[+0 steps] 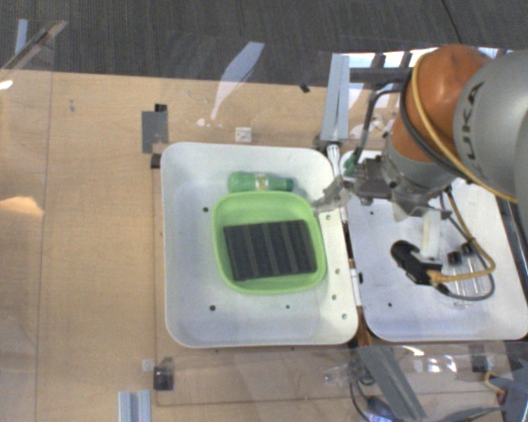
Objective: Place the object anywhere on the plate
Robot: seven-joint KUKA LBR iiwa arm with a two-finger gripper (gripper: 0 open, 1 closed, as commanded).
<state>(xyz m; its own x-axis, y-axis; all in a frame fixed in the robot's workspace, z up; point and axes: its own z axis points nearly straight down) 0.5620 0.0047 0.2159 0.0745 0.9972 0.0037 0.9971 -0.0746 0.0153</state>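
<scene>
The only lettering stands on the grey arm [502,121], running along its housing near the orange band. It seems to read "KUKA", partly cut off.

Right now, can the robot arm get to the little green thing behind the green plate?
Probably yes. The little green thing lies in the open in the left bin, just behind the green plate, with nothing on top. The arm hangs over the right bin nearby.

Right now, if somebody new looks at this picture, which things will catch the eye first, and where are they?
First, the bright green plate in the left bin, its dark ridged centre showing. Next, the big grey arm with its orange band, reaching in over the right bin. A small green object lies just behind the plate.
</scene>
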